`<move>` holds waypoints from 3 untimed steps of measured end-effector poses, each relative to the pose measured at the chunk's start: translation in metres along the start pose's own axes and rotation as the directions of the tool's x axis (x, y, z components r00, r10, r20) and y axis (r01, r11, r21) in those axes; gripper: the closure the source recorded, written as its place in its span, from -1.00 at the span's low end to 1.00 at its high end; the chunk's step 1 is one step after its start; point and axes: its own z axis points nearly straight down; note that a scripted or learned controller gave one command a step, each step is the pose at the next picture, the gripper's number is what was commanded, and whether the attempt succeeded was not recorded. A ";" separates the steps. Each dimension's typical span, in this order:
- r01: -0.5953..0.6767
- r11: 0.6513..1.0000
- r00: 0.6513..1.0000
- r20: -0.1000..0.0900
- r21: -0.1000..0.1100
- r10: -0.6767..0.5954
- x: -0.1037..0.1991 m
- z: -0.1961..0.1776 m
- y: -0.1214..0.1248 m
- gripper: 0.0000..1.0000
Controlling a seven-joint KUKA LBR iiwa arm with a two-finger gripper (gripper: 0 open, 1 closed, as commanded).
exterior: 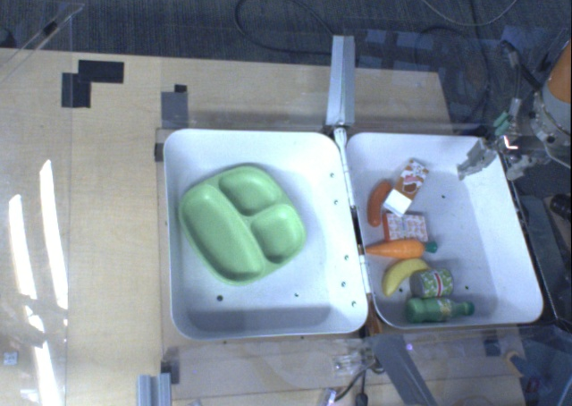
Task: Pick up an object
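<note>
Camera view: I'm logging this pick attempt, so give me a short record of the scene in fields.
left bin: green divided plate
right bin: carrot, banana, green bottle, can, sausage, small packets
items' position: clustered along the right bin's left side
gripper: at the right bin's upper right corner, holding nothing visible

On the bench (pixel 98 243): two bins side by side. In the left bin (pixel 313 306), a divided tray (pixel 241 221). In the right bin (pixel 492 252), along its left side, a carrot (pixel 400 249), banana (pixel 400 275), can (pixel 433 283), bottle (pixel 438 309).
</note>
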 end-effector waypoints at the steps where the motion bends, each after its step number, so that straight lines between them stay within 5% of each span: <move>1: -0.034 0.999 0.999 0.001 -0.007 0.034 0.012 0.151 -0.003 -1.00; 2: 0.081 0.997 0.997 0.002 -0.009 -0.081 0.047 0.160 -0.044 -1.00; 3: 0.133 0.991 0.991 0.001 -0.007 -0.133 0.055 0.161 0.007 -1.00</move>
